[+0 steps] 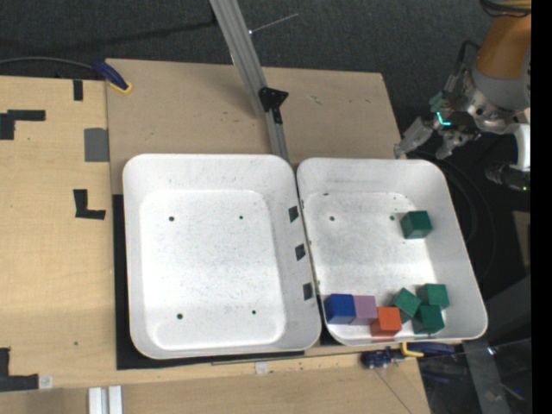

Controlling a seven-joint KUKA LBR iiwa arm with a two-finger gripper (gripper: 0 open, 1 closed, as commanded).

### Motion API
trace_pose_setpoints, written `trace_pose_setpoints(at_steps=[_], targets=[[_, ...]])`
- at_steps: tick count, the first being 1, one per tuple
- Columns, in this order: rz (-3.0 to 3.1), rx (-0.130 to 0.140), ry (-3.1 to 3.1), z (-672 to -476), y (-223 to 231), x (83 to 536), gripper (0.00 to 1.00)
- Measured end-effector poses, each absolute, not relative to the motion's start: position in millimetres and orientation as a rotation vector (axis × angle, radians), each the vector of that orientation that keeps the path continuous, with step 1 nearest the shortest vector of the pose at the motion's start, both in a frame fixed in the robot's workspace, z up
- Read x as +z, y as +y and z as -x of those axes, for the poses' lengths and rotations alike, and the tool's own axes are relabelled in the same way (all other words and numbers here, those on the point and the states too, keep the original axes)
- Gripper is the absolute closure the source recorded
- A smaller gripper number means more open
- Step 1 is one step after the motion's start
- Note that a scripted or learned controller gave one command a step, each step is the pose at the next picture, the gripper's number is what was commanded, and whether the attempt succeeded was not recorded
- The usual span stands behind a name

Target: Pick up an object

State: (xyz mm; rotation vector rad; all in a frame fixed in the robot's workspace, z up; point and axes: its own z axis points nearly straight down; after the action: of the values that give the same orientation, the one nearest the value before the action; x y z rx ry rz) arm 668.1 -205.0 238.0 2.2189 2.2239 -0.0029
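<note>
Bench fittings and markings around your two bins

At 12 o'clock you see a slanted metal rail (244,50) with a black clamp (272,99); at 10 o'clock, a blue-and-yellow clip (113,74) lies on the plywood board (190,102). At 9 o'clock, black tape marks (84,203) and a grey patch (96,143) sit on the tabletop.

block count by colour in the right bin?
Right bin:
green blocks: 4
blue block: 1
purple block: 1
orange block: 1
Total: 7
</note>
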Motion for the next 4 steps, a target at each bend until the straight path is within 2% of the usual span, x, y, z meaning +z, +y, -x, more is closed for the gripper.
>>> trace_pose_setpoints(at_steps=[1,4], targets=[[-2.219,-0.003,2.224,-668.1,-204.8,238.0,0.0],[-2.225,-0.012,2.227,-674.8,-202.3,97.2,0.0]])
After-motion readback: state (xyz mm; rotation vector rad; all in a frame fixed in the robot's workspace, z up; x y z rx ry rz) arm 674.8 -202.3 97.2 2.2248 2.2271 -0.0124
